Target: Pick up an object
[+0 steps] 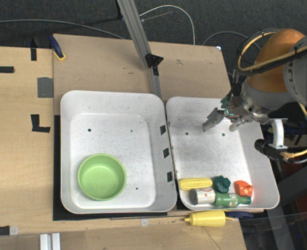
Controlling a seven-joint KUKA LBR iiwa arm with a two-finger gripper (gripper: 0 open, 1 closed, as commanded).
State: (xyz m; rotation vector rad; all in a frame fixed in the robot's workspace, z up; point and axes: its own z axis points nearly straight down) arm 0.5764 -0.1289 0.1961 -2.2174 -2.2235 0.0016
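The things I could pick sit bunched along the near edge of the right bin (pixel 257 155): a yellow corn cob (pixel 195 183), a white can (pixel 202 196) just below it, a green bottle (pixel 231 200) lying on its side, a dark green lump (pixel 222 182) and a small orange piece (pixel 243 188) at the right. A yellow bottle (pixel 207 219) lies outside the bin on the bench, just beside its near rim. My gripper (pixel 224 121) hangs over the far part of that bin, well apart from the pile, fingers spread and nothing between them. In the left bin (pixel 111 103) I see a green bowl (pixel 101 176) near the front left corner.
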